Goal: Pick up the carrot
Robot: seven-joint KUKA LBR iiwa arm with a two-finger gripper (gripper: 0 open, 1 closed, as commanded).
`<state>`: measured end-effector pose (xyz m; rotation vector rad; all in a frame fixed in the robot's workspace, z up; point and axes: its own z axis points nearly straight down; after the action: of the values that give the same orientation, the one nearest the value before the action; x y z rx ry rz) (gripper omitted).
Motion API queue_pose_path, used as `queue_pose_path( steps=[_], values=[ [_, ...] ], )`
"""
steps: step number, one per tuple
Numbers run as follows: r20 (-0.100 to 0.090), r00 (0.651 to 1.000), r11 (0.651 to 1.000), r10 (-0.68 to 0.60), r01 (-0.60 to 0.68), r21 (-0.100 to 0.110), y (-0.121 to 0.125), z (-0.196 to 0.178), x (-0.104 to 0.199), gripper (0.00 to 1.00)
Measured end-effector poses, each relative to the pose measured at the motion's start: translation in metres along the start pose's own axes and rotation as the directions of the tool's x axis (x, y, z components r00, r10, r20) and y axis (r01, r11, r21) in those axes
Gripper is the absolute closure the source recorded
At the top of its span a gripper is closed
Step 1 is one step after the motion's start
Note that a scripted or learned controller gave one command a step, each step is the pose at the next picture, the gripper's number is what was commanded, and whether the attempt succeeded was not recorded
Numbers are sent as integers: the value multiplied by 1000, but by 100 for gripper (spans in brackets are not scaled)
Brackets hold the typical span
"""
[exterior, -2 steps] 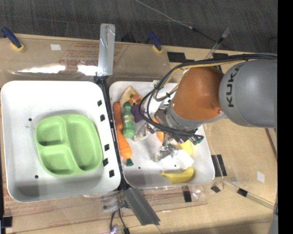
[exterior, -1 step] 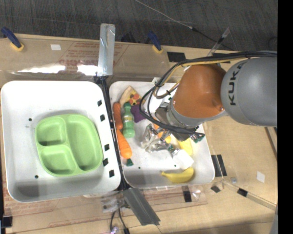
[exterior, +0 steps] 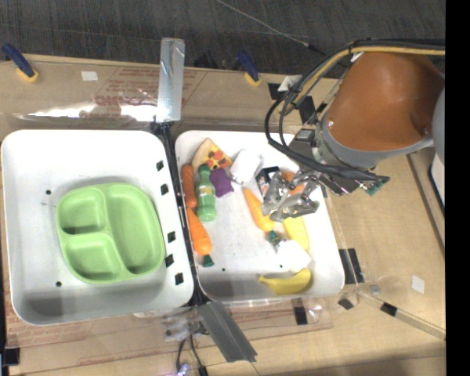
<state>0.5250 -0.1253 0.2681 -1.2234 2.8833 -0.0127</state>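
Task status: not complete. The arm [exterior: 380, 104], the largest item present, reaches over the right bin [exterior: 323, 245] with the claw [exterior: 294, 198] lowered among the bin's contents. Whether the claw is apart or together cannot be told; its metal parts merge with the clutter beneath. Nothing can be confirmed as held.

The carrot [exterior: 200, 237], judged to be the long orange piece with a green end, lies well to the view's left of the claw and somewhat nearer the camera, against the bin's far-side wall from the claw. It rests on the bin floor, apparently untouched. A second orange tapered piece [exterior: 257, 208] lies just beside the claw on the same side; which of the two the program intends cannot be settled. Approach, grasp and lift are all judged outstanding.

Surface and room: the bench [exterior: 384, 249] is tan board. The left bin [exterior: 23, 210], well beyond the carrot from the claw, holds a green divided plate [exterior: 110, 229]. Around the claw the right bin is crowded:
- banana [exterior: 286, 283], nearer the camera than the claw;
- green bottle [exterior: 206, 194], between claw and carrot side;
- purple item [exterior: 221, 180], beside the bottle.

Clearance for a clean descent is judged tight.
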Motion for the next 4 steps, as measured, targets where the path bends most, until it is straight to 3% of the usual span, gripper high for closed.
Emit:
queue_pose_path(
  steps=[1,2,3,4],
  values=[
    [-3,998,998,-69,69,2,-13,-117,72,100],
    [0,934,934,-358,358,-11,-51,-97,69,100],
    [3,834,833,-552,552,-15,-25,-71,93,100],
    [4,680,680,-733,733,-9,-26,-109,93,100]
  ],
)
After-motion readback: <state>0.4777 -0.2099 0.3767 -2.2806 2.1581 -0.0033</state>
